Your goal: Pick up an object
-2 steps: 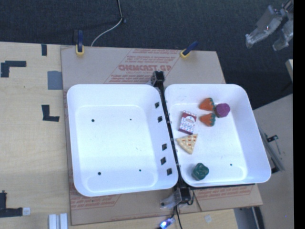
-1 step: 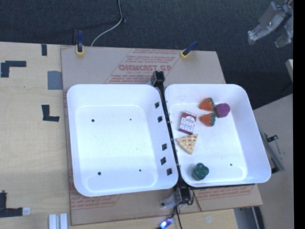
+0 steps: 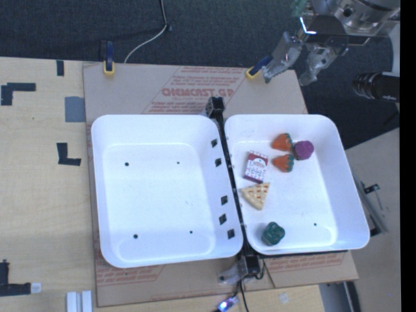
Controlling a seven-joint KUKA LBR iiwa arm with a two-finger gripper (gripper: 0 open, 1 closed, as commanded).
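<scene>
Camera view looks down on the tabletop [image 3: 39, 174], where we see two shallow white bins side by side on a brown board [image 3: 188, 93]. We find the gripper [image 3: 294, 67] high at the upper right, above the board's far edge and well apart from the objects, its two fingers [image 3: 281, 60] spread apart with nothing between them. All the objects lie in the right bin [image 3: 338, 174]: a small red and white box [image 3: 256, 166] near the divider, a yellow waffle-like wedge [image 3: 256, 195] just below it, a green piece [image 3: 273, 233] near the front wall, and toward the back two orange-red pieces [image 3: 281, 142] [image 3: 284, 163] beside a purple piece [image 3: 303, 149]. We see the left bin [image 3: 156, 194] with black clips [image 3: 224, 200] along the shared wall.
</scene>
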